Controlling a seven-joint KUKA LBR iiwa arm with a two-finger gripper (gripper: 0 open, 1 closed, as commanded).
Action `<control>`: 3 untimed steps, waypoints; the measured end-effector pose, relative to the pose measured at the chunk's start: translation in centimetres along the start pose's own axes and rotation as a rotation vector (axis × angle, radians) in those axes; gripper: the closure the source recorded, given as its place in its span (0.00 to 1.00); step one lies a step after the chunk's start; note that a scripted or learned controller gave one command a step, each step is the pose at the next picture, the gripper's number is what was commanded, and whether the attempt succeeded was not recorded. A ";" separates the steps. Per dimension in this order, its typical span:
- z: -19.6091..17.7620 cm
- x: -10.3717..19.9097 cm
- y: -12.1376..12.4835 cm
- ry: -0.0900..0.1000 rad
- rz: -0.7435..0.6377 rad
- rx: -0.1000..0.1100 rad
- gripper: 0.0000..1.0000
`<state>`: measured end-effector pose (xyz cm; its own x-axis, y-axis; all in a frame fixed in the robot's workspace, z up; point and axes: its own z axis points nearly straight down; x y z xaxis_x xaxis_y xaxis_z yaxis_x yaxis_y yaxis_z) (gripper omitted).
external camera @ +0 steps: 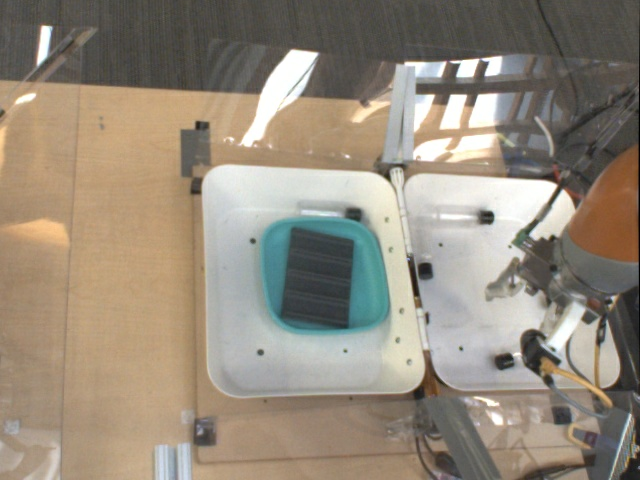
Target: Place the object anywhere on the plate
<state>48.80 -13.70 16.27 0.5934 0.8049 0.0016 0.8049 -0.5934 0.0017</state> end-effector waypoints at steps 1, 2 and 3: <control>-17.4 -2.2 7.6 0.001 -0.010 -0.011 0.00; -18.4 -2.1 1.7 0.001 0.485 -0.006 0.00; -5.5 -2.3 1.6 -0.001 0.590 0.001 0.00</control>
<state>48.76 -16.49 21.73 0.9408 0.3391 0.0007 0.3391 -0.9408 -0.0003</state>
